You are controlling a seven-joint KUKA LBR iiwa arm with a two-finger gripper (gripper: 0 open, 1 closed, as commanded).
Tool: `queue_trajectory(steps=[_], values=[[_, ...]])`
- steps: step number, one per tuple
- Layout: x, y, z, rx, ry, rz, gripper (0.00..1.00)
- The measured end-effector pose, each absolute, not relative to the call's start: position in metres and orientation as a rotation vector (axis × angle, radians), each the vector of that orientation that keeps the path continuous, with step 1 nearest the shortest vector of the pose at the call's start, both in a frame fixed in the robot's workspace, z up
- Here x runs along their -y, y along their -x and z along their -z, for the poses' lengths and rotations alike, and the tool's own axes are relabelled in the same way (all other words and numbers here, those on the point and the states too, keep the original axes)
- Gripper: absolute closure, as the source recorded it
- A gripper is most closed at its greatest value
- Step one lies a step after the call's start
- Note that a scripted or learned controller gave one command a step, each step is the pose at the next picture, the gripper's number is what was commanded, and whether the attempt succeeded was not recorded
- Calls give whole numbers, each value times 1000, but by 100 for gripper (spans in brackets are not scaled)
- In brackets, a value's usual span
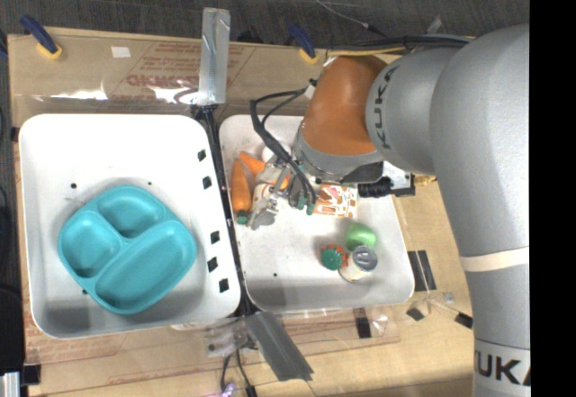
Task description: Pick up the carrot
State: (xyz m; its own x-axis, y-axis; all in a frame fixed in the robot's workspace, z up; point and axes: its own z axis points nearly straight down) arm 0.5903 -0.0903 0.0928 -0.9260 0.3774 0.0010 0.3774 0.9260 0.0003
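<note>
2 bins sit side by side, and with the carrot [241,187] lying by the right bin's [387,292] left wall, the gripper [263,211] hovers just beside it, approach apparently in hand, its grip state untellable, so next it must centre over the carrot.

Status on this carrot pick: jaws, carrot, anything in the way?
Gripper low in right bin, jaw state unreadable. Carrot by left wall, beside gripper, not gripped. Small items clustered apart, clear of it.

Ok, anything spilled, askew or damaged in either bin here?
Nothing stands out. The orange carrot lies along the right white bin's left wall beside the gripper; the teal divided plate sits flat but slanted in the left bin.
</note>
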Motion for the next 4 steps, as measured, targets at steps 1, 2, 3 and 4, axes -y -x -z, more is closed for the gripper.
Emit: queue_trajectory(steps=[1,2,3,4], values=[[95,-625,-104,3089,589,2,0],[92,-628,-94,3073,653,-2,0],[90,-630,-105,3079,643,-1,100],[46,-514,-195,3009,920,3,100]])
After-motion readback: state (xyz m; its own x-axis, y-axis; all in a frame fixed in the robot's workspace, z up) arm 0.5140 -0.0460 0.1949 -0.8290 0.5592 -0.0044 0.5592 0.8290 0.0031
